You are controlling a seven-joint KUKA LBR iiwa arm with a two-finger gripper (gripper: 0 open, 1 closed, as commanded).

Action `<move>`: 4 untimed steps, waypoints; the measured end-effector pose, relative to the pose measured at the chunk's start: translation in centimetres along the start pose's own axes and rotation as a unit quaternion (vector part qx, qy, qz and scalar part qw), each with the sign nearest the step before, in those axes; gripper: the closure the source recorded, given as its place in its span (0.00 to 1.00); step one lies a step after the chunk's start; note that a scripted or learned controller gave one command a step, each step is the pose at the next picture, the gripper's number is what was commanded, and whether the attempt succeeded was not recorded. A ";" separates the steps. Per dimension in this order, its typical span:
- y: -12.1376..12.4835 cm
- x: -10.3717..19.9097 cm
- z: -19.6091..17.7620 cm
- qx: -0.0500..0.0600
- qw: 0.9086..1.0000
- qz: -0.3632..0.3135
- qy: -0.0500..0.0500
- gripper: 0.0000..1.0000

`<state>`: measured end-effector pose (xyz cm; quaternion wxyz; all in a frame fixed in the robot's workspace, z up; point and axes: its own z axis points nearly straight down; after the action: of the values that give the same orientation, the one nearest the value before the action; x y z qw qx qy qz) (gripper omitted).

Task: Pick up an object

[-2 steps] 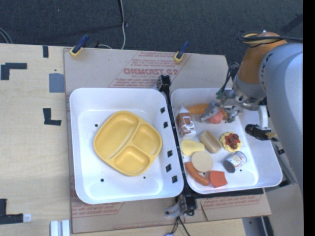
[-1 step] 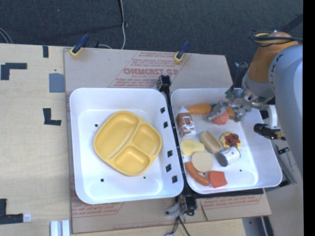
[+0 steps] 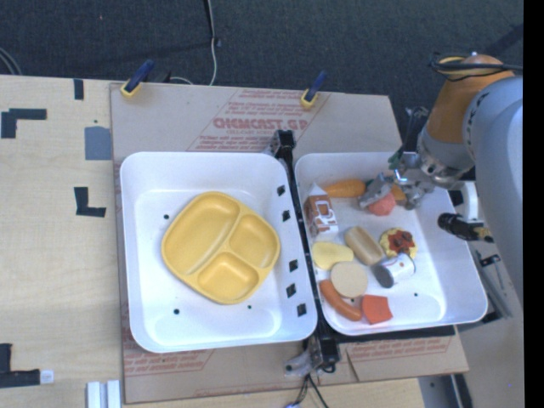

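The gripper (image 3: 393,192) is low in the far part of the right bin (image 3: 455,300), its fingers set on either side of a small orange-red piece (image 3: 382,203), apparently clenched on it. Whether that piece is clear of the bin floor cannot be told, so the pick looks begun but not proven; the lift is left. The piece is short and blocky, its long axis roughly left to right. An orange carrot-like piece (image 3: 344,188) lies just left. The left bin (image 3: 140,313) holds a yellow divided tray (image 3: 221,246).
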<state>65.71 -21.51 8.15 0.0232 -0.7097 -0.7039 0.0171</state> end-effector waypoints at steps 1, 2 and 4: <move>-0.1 0.5 0.0 -0.001 1.000 0.002 -0.003 0.00; 0.8 -0.6 -0.3 -0.023 1.000 -0.003 -0.004 0.00; -10.0 7.4 0.3 -0.028 1.000 -0.004 -0.004 0.00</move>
<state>55.83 -14.04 8.51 0.0006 -0.7071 -0.7072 0.0008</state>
